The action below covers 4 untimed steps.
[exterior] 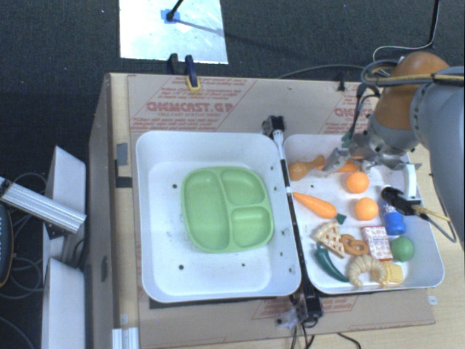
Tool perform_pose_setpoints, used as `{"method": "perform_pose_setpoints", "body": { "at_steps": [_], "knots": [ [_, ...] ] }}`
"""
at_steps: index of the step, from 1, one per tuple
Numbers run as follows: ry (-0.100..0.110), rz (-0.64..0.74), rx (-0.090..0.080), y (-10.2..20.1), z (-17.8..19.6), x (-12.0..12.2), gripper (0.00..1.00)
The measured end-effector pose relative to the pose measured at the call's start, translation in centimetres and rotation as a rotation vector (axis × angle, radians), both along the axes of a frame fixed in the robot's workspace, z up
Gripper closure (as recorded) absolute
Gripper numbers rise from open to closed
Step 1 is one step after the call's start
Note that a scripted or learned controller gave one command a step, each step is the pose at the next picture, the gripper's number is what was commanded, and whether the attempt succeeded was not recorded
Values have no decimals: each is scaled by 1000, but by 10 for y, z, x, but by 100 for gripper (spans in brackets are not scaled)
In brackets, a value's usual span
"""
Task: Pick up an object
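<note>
Red print on brown protective sheet (218, 100) covering tabletop, above left bin (145, 195): large word reads "CHEMCAST GP", running left to right. Smaller red lines above and below it too small to read. Same red print repeats at sheet's upper right near arm (436, 115), slanted and partly hidden, not legible. More red print along sheet's front edge below bins, too small to read. Small red-and-white packet (376, 242) in right bin (436, 267) carries marks, unreadable.
</note>
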State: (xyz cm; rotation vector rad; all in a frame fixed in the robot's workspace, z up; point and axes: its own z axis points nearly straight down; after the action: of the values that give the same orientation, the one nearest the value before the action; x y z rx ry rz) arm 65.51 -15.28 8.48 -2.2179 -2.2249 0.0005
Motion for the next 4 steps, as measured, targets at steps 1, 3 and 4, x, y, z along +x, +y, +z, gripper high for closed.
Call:
{"method": "perform_pose_setpoints", "body": {
  "at_steps": [1, 3, 4],
  "knots": [
    [2, 3, -1, -1, 10, 0, 100],
    [-3, -1, -1, -50, 85, -24, 0],
    [0, -1, 0, -53, 23, -19, 0]
  ]
}}
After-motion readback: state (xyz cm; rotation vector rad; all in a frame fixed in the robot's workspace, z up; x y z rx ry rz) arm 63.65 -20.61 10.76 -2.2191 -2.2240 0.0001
